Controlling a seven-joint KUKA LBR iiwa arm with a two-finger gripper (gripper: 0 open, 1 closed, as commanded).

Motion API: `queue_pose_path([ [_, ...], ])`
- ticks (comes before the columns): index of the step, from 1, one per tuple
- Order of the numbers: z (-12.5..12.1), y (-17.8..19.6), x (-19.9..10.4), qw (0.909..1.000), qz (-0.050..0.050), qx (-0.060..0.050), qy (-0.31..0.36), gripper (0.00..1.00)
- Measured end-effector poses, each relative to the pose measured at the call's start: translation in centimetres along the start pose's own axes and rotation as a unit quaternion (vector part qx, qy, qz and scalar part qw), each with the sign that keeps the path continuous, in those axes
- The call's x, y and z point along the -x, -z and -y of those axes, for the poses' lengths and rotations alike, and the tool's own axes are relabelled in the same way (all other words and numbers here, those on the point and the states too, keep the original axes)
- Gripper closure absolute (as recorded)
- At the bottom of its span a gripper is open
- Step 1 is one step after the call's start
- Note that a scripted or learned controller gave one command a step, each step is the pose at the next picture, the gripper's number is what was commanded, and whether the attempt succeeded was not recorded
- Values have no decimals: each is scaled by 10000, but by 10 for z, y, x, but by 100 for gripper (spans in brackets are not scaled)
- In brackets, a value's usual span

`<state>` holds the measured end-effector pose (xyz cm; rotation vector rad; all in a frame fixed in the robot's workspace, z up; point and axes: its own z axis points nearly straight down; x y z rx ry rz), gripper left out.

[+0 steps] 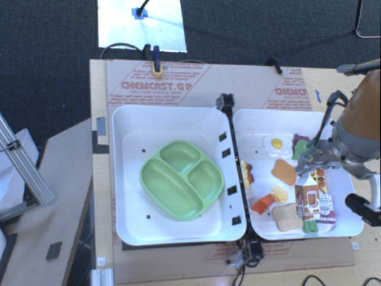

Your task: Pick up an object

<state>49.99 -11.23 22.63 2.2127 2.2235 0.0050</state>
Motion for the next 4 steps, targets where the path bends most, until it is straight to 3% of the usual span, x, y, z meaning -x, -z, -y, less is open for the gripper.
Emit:
queue_pose_path([
  [1, 12, -5, -50, 10000, -14, -22, 20, 100],
  [2, 3, -2, -111, 10000, -19, -19, 34, 100],
  [3, 11, -11, -145, 10000, -12, -25, 18, 100],
  [4, 8, 7, -142, 10000, -8, -14, 5, 100],
])
